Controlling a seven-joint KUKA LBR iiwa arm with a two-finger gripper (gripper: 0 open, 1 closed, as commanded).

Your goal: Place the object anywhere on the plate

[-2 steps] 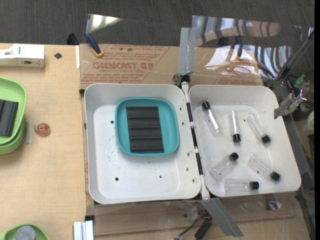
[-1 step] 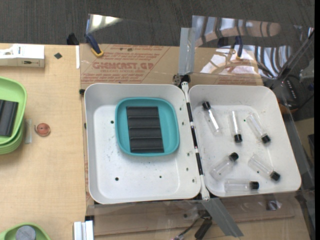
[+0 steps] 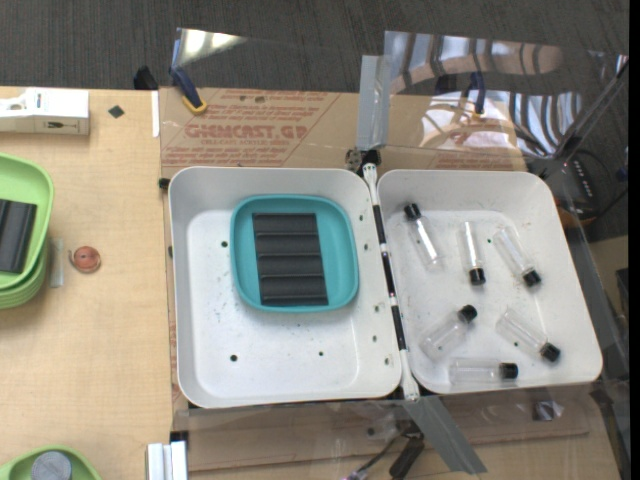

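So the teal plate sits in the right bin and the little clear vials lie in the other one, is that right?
Not quite. The camera view shows the teal plate in the left bin, not the right. The clear vials with black caps lie in the other one, the right bin, as you said.

- My one fixed camera looks down at a slant on the bench [image 3: 90, 368].
- Both white bins fill mid-frame: left bin [image 3: 195, 358], right bin [image 3: 560, 258].
- Range is moderate; dark floor crosses the top.
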